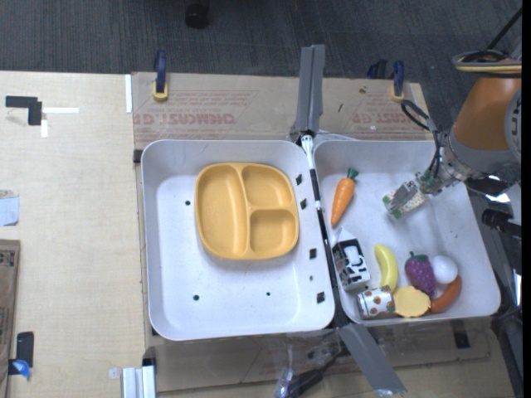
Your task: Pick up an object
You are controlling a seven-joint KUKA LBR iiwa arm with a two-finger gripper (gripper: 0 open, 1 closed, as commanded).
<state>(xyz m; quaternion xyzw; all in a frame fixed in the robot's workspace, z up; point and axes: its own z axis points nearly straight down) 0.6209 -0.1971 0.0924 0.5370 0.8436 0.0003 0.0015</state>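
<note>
While the gripper (404, 199), fingers too blurred to tell, hangs over the right bin (473, 222), a toy carrot (343, 198) lies near the divider (312, 98). Left of the divider, a yellow plate (246, 211) sits over cardboard (224, 106) and a pale bench (66, 222).

Two white bins on a wooden tabletop

The left bin (166, 305) carries a yellow divided plate (246, 210). The bins stand on a brown cardboard sheet (224, 106), held by blue clamps (159, 77) at its far edge. A grey divider bar (311, 89) runs between the bins. The tabletop (66, 222) is pale wood, and the floor (249, 15) behind is dark.
</note>
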